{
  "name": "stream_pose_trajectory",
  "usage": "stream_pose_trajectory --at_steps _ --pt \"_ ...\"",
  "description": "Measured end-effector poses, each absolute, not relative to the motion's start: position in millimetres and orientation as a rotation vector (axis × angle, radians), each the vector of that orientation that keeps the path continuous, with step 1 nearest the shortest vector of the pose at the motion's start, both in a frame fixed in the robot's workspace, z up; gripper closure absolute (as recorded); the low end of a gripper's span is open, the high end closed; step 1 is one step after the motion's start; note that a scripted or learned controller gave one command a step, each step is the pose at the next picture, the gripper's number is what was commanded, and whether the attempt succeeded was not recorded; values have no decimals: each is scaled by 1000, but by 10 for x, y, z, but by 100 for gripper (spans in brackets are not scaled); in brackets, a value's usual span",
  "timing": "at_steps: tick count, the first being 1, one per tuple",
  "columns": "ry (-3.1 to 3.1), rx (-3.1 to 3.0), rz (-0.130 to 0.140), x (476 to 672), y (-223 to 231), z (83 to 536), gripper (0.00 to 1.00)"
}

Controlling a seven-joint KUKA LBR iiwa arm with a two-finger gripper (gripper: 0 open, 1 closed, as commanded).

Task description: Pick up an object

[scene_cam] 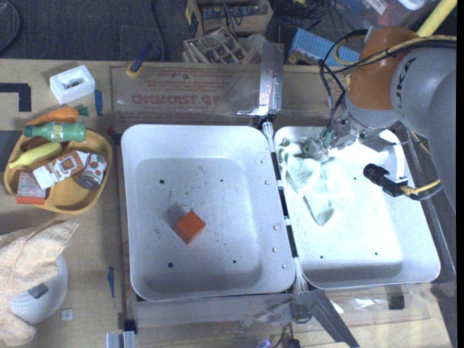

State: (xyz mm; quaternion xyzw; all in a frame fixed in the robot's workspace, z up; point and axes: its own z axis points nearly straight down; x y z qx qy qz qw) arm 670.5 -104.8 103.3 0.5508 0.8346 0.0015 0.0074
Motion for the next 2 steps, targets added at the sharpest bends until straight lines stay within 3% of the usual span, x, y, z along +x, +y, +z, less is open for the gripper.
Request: stream_pose_trajectory --at_steps 1,2 --pt "2502 1891 2 6672 -1109 1537 100" --pt "2389 2032 7 6697 -1565 909 100"
